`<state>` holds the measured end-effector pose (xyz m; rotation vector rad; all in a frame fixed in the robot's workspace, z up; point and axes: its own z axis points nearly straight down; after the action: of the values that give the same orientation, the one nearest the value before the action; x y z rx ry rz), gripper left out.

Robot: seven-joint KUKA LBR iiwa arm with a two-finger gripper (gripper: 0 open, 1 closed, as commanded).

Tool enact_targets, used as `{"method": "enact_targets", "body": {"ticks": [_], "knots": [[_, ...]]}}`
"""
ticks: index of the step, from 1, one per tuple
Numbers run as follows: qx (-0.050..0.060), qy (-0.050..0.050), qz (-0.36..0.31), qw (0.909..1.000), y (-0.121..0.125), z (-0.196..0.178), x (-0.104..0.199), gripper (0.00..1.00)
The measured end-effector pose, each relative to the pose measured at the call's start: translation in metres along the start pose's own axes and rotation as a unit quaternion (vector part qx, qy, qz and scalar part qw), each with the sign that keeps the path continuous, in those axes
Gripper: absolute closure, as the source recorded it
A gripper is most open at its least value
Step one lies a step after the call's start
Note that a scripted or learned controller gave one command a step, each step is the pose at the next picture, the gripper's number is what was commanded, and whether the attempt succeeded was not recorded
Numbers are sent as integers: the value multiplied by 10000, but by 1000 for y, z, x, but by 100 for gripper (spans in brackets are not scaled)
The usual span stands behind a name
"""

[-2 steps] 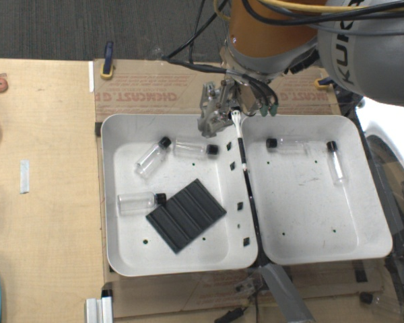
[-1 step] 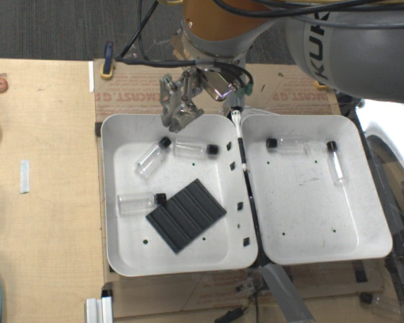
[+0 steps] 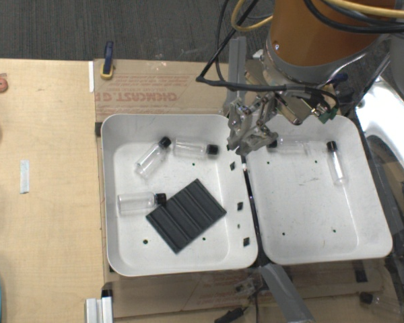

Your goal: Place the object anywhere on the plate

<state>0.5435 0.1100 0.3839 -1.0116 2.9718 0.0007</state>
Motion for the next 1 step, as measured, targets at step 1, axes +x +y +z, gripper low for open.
{"method": "enact_targets", "body": {"ticks": [1], "knots": [[-5,-7,-699,9976,28,69,-97,100]]}}
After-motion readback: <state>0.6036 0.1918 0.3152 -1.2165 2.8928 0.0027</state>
